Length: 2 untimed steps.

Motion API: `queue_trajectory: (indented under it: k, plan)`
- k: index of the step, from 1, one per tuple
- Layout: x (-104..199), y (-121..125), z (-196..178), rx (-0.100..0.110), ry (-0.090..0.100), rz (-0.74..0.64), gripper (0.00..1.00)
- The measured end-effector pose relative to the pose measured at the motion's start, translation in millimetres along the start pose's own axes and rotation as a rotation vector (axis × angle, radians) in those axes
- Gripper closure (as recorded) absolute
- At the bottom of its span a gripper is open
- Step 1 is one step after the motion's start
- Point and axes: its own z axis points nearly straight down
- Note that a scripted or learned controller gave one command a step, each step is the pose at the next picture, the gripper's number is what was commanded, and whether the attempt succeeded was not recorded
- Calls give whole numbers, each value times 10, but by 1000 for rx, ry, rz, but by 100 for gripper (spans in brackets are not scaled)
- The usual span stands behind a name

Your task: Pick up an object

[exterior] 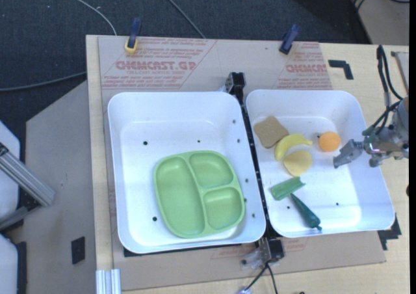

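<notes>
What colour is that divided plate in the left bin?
Light green, seen clearly in the camera view: the divided plate has three compartments.

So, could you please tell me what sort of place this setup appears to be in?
Probably a robotics lab test bench: two white bins sit on a clamped board, a robot claw reaches over toy food such as a banana, and loose cables cross the carpet.

light: bright, even | shadows: soft, faint | glare: white bins [130,156] slightly washed out | focus: mildly soft
</notes>
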Motion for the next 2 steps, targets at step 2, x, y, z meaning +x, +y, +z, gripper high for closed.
queue_trajectory:
  k: [2]
  plan:
    - [25, 35, 342, -9, -1, -4, 0]
